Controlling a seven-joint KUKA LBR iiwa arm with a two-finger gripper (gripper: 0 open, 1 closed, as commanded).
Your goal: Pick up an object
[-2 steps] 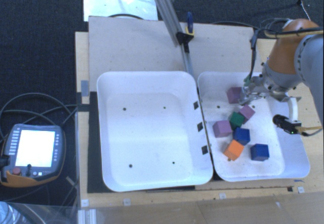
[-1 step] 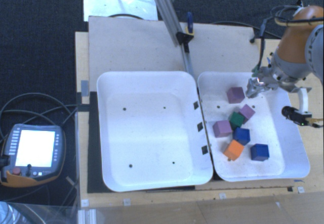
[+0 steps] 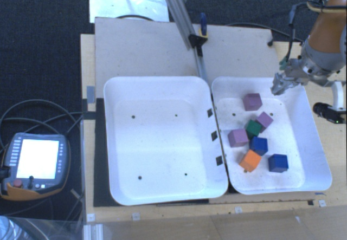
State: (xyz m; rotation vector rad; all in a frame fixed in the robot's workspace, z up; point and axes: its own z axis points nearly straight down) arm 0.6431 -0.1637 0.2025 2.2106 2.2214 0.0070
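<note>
right bin point(image 3: 313, 141): six blocks – three purple, one green, two blue, one orange | gripper point(image 3: 277, 86): over bin's top edge, grip unclear

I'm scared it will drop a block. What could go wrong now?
The green block touches purple and blue neighbours, so the tool may struggle to fit around it. The tool hovers by the right bin's rim and might bump it going down. The lone purple block looks easier.
</note>
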